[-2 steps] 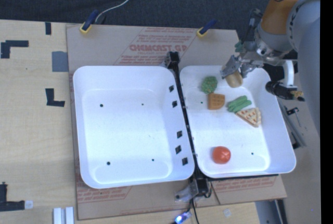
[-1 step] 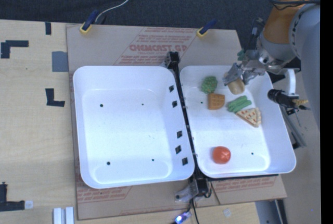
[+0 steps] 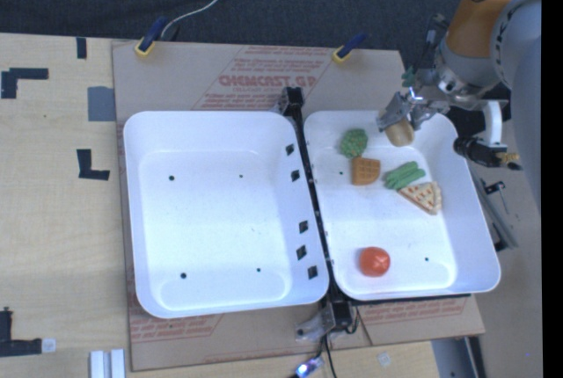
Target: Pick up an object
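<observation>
Where the right bin (image 3: 457, 218) meets its far rim, the tool (image 3: 400, 119) hangs with a tan lump (image 3: 400, 135) clamped between its fingers. Contents of right bin: broccoli (image 3: 354, 141) at the far left; waffle (image 3: 366, 170) just nearer; green pod (image 3: 404, 175) touching a sandwich wedge (image 3: 423, 195) mid-bin; tomato (image 3: 374, 261) near the front rim. Left bin (image 3: 211, 209) adjoins.

Small tan object (image 3: 401, 134) between the hand's (image 3: 398, 123) fingers.
</observation>
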Available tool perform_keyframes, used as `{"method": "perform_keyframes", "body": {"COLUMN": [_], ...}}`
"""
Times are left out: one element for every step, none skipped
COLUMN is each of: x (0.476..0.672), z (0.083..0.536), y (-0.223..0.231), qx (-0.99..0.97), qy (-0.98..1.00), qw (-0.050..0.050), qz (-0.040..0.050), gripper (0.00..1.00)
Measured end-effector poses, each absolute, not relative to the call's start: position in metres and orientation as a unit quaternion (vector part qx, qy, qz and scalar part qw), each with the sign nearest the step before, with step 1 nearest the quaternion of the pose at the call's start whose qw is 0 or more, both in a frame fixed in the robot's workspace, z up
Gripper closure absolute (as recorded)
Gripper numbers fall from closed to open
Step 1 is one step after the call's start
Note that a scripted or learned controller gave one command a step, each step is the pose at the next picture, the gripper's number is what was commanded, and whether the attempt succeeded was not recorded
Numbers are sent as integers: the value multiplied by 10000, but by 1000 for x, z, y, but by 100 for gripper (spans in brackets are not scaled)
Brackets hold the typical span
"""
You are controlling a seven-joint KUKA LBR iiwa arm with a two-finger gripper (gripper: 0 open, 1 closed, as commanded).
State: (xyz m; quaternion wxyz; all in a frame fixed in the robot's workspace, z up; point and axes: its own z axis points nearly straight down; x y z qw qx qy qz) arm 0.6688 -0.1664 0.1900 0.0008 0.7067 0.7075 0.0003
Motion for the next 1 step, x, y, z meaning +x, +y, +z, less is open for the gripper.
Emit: {"method": "perform_keyframes", "body": {"x": [668], "z": [164], "y": [-176], "qx": [7069], "qy": [7073], "qw": [-7], "qz": [-18], "gripper": [100]}}
